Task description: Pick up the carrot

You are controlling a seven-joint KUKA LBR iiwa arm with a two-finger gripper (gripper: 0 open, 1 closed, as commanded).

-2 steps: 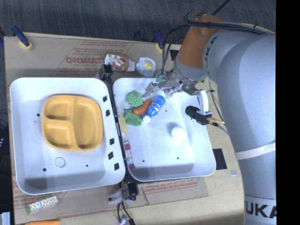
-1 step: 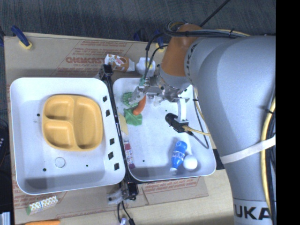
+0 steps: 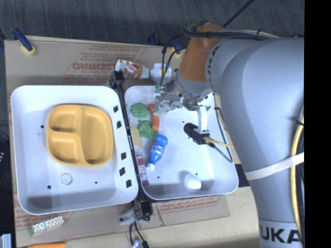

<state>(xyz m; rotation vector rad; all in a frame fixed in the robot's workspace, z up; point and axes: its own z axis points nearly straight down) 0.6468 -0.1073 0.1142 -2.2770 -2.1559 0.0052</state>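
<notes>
Carrot [image 3: 154, 119] is sitting near the top of the right-hand bin [image 3: 220, 182], a bit right of frame centre, wedged into a little pile: the green knobbly thing [image 3: 139, 109] is touching it on the upper left, a green leafy piece [image 3: 147, 130] is lying just under it, and the blue bottle [image 3: 157, 148] is angling down below that. Everything's crowding along the bin's left wall, so you're not getting a clean side to come in from.

Your claw [image 3: 164, 103] is hanging right over the carrot's upper end, just right of it, coming down from the arm [image 3: 258, 97] that's filling the right side of the frame. Honestly I can't tell whether it's wide or narrow, since the wrist hardware is blocking that. I also can't see the carrot between anything, so I'm not calling it held.

My guess is you're in the approach/descend bit, going top-down because the neighbours are boxing the carrot in. Risk is you're nudging the green knobbly thing or grabbing the leafy piece along with it.

The yellow divided plate [image 3: 80, 134] is sitting in the left bin [image 3: 26, 190], and the white egg-looking thing [image 3: 192, 182] is down in the lower part of the right one, both well out of your way.
</notes>
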